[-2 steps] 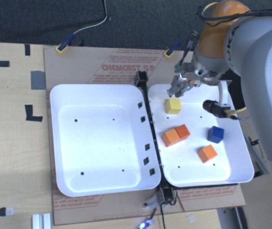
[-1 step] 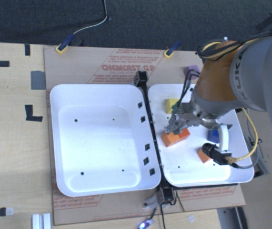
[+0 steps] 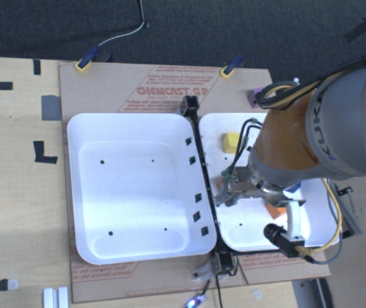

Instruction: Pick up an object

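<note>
A: Looking down on the bench (image 3: 16, 172), I see two white bins side by side on a brown cardboard sheet (image 3: 163, 92). The left bin (image 3: 80, 172) is bigger in the view. The right bin (image 3: 234, 236) is partly covered by the arm (image 3: 317, 133), which comes in from the right.

B: Where is the gripper (image 3: 229, 191)?

A: It is low over the right bin, near the wall shared with the left bin. It is a dark metal part under the orange band of the arm.

B: Are the jaws open or closed?

A: I cannot tell. They are small and dark, and the wrist hides part of them. I do not see any object between them.

B: And the objects to pick?

A: A yellow block (image 3: 230, 142) lies in the right bin, toward the far side, just beside a black cable of the arm. An orange object (image 3: 273, 209) is also in the right bin, close under the wrist, only partly visible. Its shape is not clear to me.
</note>
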`<state>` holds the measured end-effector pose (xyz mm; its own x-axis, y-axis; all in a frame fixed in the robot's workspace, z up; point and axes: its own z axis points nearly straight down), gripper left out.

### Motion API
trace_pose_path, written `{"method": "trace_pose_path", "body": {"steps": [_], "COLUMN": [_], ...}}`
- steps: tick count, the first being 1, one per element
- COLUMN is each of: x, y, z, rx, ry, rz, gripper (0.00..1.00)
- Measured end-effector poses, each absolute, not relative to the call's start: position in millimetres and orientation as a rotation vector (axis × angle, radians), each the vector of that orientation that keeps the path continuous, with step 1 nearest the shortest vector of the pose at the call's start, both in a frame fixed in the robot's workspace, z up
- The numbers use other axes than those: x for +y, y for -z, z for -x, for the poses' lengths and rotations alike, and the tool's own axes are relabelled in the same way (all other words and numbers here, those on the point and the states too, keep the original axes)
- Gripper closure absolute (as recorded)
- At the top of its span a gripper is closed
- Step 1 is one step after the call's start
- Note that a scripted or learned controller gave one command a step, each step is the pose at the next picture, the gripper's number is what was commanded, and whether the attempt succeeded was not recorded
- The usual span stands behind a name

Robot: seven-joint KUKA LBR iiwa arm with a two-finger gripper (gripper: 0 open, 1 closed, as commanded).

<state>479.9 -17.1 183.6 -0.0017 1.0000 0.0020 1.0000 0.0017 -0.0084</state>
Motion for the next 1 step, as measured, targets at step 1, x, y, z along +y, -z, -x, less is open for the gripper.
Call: {"method": "trace_pose_path", "body": {"steps": [1], "x": [112.6], "y": [-277.7], "z": [-483.9], "rx": [-2.242], "ry": [0.015], "rz": [2.201], "gripper": [1.0]}}
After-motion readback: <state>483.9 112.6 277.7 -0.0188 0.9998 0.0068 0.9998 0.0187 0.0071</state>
